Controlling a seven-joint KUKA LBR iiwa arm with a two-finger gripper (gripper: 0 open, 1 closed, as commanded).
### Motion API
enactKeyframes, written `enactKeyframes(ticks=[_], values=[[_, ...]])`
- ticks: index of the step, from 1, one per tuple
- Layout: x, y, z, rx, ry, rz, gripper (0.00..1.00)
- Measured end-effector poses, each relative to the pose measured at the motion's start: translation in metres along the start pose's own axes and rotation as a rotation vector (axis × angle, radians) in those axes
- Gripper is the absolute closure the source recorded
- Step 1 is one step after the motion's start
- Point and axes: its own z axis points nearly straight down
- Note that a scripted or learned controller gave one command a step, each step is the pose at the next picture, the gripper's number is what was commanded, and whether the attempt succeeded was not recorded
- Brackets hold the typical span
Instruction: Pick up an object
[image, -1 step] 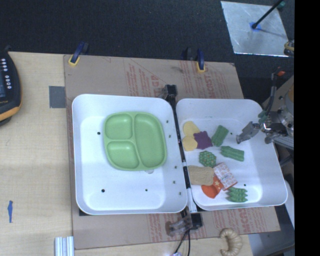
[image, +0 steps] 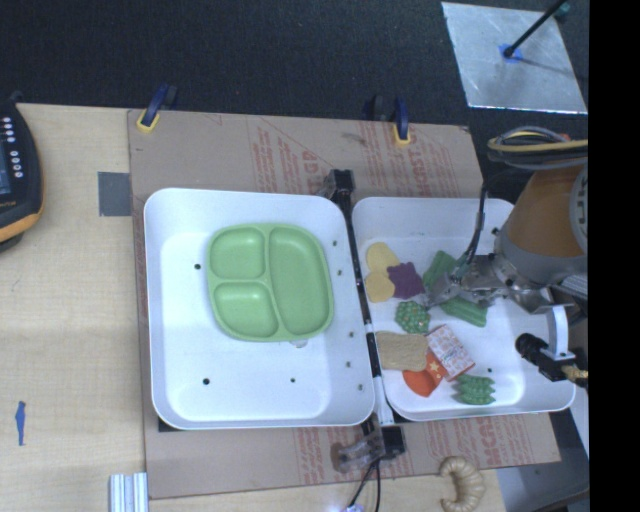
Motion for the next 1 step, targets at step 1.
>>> enactKeyframes(ticks=[1], values=[[-0.0024, 0.0007, -0.0163, -0.002, 0.0, 0.002, 1.0]])
